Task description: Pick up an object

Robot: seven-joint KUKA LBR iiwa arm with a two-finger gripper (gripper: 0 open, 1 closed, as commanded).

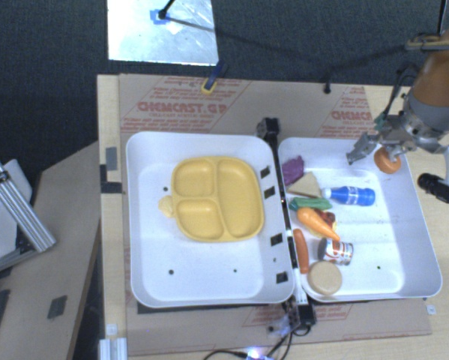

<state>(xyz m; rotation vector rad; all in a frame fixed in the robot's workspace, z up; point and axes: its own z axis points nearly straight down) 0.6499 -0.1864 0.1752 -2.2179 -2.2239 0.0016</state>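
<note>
The grey arm's two-finger gripper (379, 150) hangs over the far right corner of the right-hand shallow white bin (411, 265), and a small round orange ball-like object (388, 161) sits right at its fingertips. Whether the fingers pinch it or merely stand beside it, I cannot tell, nor how far apart they are.

It looks light, smooth and rounded, so likely to roll or slip; my call is to grip across its widest part.

Count, all placed from that right bin. Inside it, toward the near left: one purple piece (292, 168), one tan wedge (306, 185), one blue bottle (350, 196), one green strip (307, 202), two orange carrot-like pieces (315, 222), one small can (334, 251), one beige disc (324, 278). Left of it, a second white bin (145, 276) holds one yellow three-compartment plastic plate (213, 199).
</note>
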